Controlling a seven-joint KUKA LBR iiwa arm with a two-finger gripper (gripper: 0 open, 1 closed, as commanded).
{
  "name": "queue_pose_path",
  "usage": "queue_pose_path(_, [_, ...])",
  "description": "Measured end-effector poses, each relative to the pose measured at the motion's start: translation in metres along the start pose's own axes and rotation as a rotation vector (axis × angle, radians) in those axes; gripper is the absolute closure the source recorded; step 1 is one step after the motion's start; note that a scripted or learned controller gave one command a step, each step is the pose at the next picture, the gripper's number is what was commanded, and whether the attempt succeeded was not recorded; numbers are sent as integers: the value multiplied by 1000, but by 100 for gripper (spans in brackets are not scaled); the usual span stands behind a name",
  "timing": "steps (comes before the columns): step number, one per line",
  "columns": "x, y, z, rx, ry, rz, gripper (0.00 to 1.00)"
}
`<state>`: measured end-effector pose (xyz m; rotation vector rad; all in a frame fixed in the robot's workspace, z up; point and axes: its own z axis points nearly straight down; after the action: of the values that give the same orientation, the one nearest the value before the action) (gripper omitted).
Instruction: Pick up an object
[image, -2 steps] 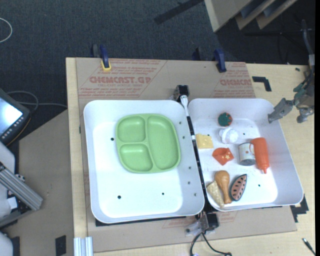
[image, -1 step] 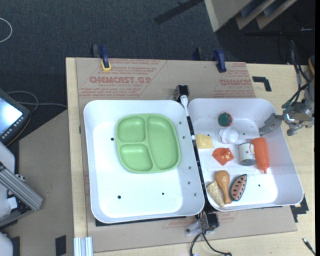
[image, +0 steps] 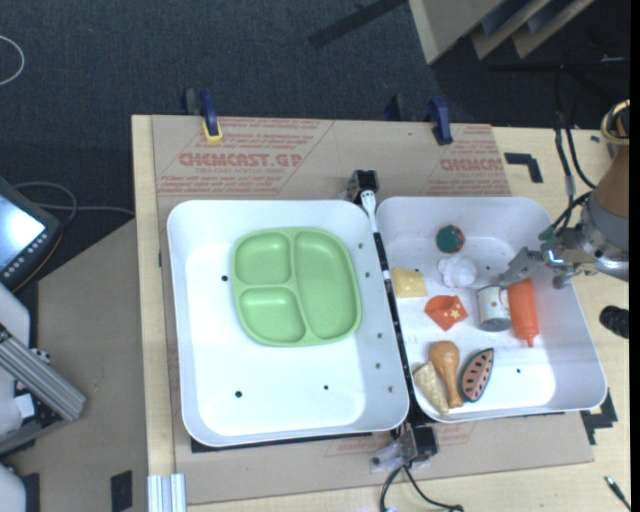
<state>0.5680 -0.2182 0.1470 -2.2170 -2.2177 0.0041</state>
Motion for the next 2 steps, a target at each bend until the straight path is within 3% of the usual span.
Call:
queue_pose_path(1, [2,6,36,-11,5,-1,0])
queue_pose_path(2, [5,7,63,-3,4,-3,0])
